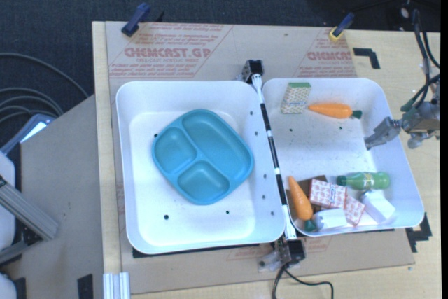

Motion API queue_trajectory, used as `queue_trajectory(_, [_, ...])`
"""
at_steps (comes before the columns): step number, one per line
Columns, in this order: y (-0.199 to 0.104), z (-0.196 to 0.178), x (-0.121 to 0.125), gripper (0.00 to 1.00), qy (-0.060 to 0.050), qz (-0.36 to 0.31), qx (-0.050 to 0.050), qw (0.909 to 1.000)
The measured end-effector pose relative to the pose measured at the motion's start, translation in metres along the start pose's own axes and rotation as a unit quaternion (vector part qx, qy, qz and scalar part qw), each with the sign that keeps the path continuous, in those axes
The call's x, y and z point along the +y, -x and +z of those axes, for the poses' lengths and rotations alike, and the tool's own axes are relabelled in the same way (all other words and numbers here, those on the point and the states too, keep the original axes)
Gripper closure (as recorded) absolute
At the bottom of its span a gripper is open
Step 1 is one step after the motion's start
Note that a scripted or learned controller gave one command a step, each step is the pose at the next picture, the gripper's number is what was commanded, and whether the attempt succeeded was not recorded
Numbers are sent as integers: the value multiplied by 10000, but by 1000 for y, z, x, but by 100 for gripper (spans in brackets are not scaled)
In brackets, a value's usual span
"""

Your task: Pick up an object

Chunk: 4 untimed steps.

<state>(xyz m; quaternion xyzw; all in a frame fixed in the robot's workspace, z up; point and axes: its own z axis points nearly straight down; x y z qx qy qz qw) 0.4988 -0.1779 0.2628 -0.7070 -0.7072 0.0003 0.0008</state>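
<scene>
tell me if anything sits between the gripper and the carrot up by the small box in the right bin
Nothing visible does. The gripper is at the right bin's right edge, and the carrot lies up and to its left beside the small box. The stretch of bin floor between them is bare; the pile with the green bottle sits lower down.

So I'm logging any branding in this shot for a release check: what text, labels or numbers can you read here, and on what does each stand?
"CHEMCAST GP", red print on the clear sheet behind the left bin.
"CHEMC...", the same print, cut short by the right bin, on the sheet's right part.
Smaller red lines around both: too blurred to read.
Red-and-white packets and the small carton in the right bin: printing too small to read.
</scene>
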Motion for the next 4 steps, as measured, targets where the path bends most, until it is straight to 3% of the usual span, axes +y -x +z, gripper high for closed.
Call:
queue_trajectory(1, [45,153,-20,0,-1,3,5,10000])
queue_trajectory(2, [-36,178,34,0,12,-6,-3,10000])
queue_trajectory(3, [-35,168,34,100,18,-4,-9,10000])
queue_trajectory(4, [-88,78,29,100,9,-6,-1,10000])
